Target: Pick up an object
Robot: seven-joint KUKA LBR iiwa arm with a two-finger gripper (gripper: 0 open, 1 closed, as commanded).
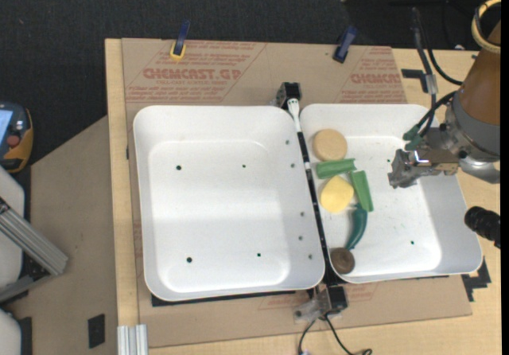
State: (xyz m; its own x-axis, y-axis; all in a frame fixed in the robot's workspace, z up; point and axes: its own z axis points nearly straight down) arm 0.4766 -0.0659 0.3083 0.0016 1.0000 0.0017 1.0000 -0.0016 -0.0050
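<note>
The right bin (413,242) holds a cluster of small items along its left side. A tan round disc (329,142) lies at the top, a light green bar (335,168) just below it, a yellow rounded piece (336,195) under that. A darker green bar (363,190) stands right of the yellow piece, and a teal curved piece (357,228) runs down to a brown round lump (342,259) near the front wall. My gripper (403,170) hovers over the bin's middle right, some way right of the cluster, with nothing seen between its fingers.
The left bin (223,202) sits beside the right one, divided by a black-edged rim (306,186). Both rest on a cardboard sheet (199,67) held by clips (180,43). A black cable (425,67) trails from the arm at the right.
</note>
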